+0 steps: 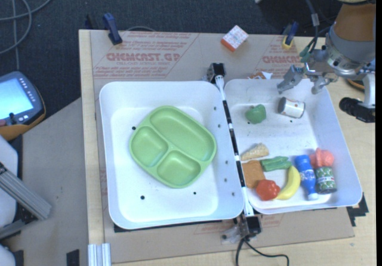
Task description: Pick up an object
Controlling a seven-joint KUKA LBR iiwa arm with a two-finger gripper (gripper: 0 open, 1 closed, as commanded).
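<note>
Camera view: we noted two white bins side by side on the bench. The left bin (119,199) held a green divided plate (173,146), lying flat near its middle. The right bin (343,157) was crowded along its near edge: a banana (290,183), a red pepper (268,189), a blue bottle (306,176), a dark jar with a red cap (325,174), a green pod (275,163), two bread-like pieces (255,152). A green apple-like fruit (255,114) sat apart toward the far side. A small orange-and-white box (234,37) lay on the bench behind the bins. The gripper (303,81) hung over the right bin's far edge, its two fingers spread apart, nothing between them. Just below it lay a small white cylinder (290,107), on its side, long axis roughly left-right, dark open end facing left; it looked apart from the fingertips
</note>
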